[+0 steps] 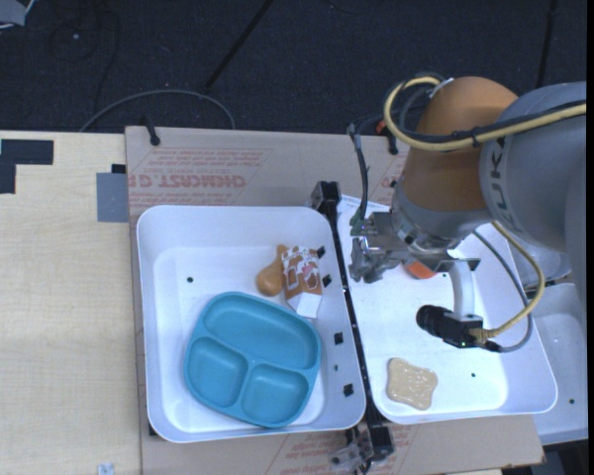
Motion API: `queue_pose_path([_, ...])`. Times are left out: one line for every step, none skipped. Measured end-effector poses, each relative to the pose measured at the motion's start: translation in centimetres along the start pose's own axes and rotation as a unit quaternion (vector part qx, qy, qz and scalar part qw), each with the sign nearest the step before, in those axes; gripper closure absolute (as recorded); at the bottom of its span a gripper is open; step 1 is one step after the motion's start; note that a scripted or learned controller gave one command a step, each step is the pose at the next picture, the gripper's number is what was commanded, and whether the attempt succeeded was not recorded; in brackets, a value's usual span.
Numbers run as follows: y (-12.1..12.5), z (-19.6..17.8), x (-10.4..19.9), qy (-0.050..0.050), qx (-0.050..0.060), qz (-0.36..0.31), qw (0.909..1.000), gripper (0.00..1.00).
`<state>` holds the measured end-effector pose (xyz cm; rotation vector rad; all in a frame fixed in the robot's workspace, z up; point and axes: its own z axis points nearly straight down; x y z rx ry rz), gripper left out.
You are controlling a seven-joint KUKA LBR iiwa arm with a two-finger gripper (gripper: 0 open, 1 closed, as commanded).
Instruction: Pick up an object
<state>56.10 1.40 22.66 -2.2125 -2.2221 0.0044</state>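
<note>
I get even overhead light: the white bins [163, 265] read bright with mild glare, the floor behind falls dark, shadows are soft, and detail looks slightly grainy.

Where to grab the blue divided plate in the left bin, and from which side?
Grip the blue divided plate by its raised rim, probably the upper-left edge, coming straight down. It lies flat, too wide to span, and that edge faces bare floor of the left bin; the right side crowds the bin wall and the small brown item.

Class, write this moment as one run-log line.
gripper: over right bin, near divider | blue tray: left bin | cookie: right bin, untouched
</note>
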Motion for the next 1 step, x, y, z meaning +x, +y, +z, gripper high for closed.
queue_pose_path([-1.77,-0.78,5.56,-0.001,0.000,0.000,1.0000,1.00])
